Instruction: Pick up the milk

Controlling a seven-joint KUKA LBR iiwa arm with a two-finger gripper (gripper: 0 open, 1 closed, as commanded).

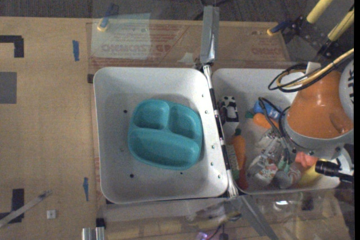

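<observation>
In the right bin [247,72], toward its near right corner, the gripper [274,159] sits low among a heap of small toys [269,168], under the arm's broad orange band [319,112]. The wrist and the clutter hide its tips, so whether it is spread or pressed together cannot be told, and nothing can be seen pinched in it. Black and yellow cables [292,79] loop above the band. Just beside the gripper are a pink piece [305,159] and a yellow piece [310,177]. A small orange and blue item [263,118] lies a little farther back. To the left, a carrot [240,150] lies lengthwise along the bin's left wall. The milk [228,109], a small carton with black and white cow patches, stands behind the carrot against that same left wall, apart from the gripper. The left bin [112,121] holds a teal divided plate [165,133] near its middle. Both bins rest on a tan bench [45,137] marked with blue tape strips [75,50].
</observation>
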